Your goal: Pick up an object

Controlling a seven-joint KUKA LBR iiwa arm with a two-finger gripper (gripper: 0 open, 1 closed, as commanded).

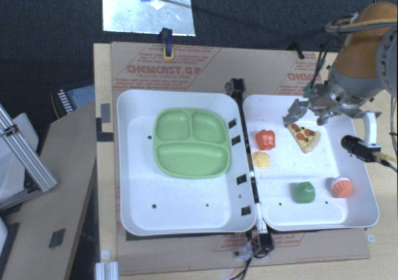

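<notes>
Camera view: right bin (357, 213), toys scattered.
Pizza slice (305, 137): upper part of that bin (lying flat), directly under the gripper (309, 112).
Jaws: spread open, nothing between them.
Neighbours: red pepper (265, 139), yellow piece (262, 160), green toy (304, 191), cupcake (341, 187).
Left bin (134, 210): green divided plate (189, 143).

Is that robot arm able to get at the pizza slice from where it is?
Probably yes. The gripper hangs just above the pizza slice in the right bin, and nothing lies over the slice.
</notes>
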